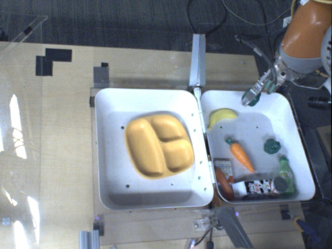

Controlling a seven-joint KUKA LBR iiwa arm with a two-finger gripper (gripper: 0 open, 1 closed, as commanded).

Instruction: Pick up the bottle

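One green bottle — right bin's near corner, gripper well apart.

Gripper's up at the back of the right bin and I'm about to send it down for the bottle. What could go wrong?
The green bottle stands tight in the right bin's near corner, so the wall may block a finger. A dark box touches its base and could get caught instead. The gripper must cross the whole bin.
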